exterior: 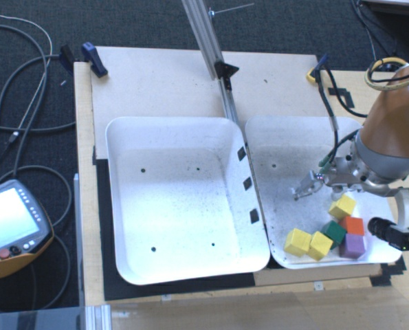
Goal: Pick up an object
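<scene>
The pincer hangs in the right bin, just above the blocks; I cannot tell its state. Best go straight down on the top yellow block, which sits apart

Two white bins, left and right, and six blocks: three yellow, one green, one orange, one purple; three black tabs on the shared wall.
</scene>
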Available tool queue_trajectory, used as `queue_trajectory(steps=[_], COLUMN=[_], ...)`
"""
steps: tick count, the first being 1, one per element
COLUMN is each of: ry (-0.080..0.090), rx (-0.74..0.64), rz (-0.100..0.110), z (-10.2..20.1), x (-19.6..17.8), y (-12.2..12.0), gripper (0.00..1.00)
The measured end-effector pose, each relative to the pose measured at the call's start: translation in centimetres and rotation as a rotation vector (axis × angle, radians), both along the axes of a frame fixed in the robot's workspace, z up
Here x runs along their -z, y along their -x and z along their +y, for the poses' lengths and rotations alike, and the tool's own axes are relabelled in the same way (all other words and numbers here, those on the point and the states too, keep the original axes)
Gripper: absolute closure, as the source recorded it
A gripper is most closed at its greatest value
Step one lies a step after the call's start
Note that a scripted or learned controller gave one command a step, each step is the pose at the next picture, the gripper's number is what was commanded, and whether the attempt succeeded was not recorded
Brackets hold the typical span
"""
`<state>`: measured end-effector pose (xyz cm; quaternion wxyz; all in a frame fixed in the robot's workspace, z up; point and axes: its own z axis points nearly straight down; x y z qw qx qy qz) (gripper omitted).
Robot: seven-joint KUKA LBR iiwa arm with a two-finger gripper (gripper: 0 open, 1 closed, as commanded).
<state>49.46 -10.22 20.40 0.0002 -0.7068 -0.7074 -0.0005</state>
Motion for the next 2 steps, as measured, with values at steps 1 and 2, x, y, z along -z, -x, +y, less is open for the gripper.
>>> queue_trajectory(steps=[1,2], ry=[0.003,0.005], rx=[0.001,0.004], rz=[0.000,-0.003], z=[-4.0,-9.5], x=[7.3,5.7], y=[-7.5,-8.6], gripper=[0.00,0.00])
